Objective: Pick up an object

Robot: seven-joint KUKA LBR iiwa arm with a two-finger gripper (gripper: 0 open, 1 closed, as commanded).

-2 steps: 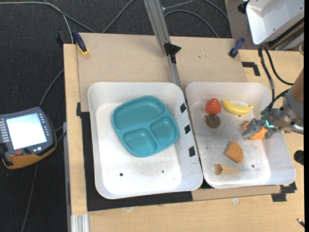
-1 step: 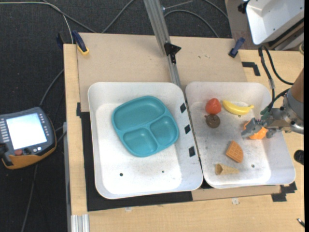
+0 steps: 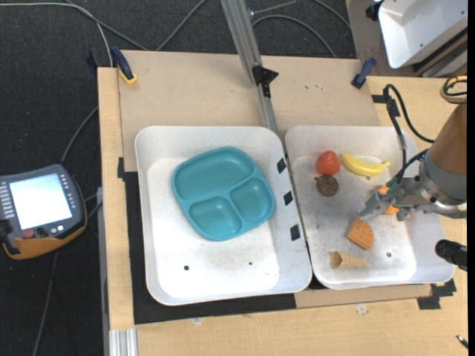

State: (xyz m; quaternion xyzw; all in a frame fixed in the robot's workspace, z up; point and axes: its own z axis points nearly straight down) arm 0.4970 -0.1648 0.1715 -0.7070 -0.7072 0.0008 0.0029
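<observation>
The right bin holds several small items: a red tomato-like ball, a brown round piece just below it, a yellow banana, an orange waffle-like wedge and a tan cone near the front. My gripper hangs low over the bin's right half, just above and right of the orange wedge and below the banana. Nothing shows in its grasp. The arm reaches in from the right.
In the left bin lies a teal divided plate. A metal post rises behind the bins. A black cable runs down to the wrist. A teach pendant lies off the bench at left.
</observation>
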